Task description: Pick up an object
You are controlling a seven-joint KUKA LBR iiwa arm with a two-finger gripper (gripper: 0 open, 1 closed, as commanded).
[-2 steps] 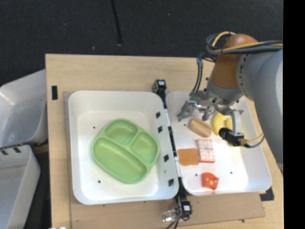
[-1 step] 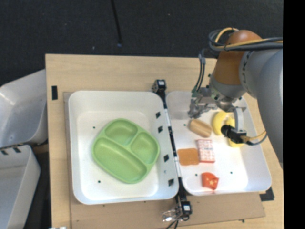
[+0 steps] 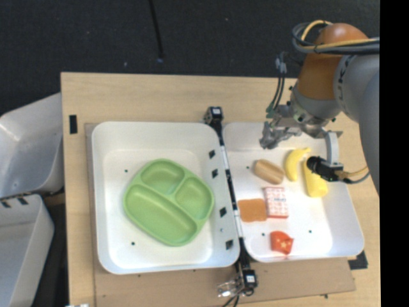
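In the right bin (image 3: pixel 339 235) lie a tan bread roll (image 3: pixel 268 171), a yellow banana (image 3: pixel 293 163), a yellow lemon-like piece (image 3: pixel 315 183), a pink-and-white box (image 3: pixel 276 202), an orange-brown slab (image 3: pixel 252 210) and a red piece (image 3: pixel 281 242). My gripper (image 3: pixel 273 135) hangs over the bin's back part, just behind the roll and left of the banana. Nothing shows between its fingers.
The left bin (image 3: pixel 108 235) holds a green divided plate (image 3: pixel 168 201). A black-clipped divider (image 3: pixel 223 184) runs between the bins. The arm's orange band (image 3: pixel 326 56) and grey body fill the upper right. Wooden bench edge lies all around.
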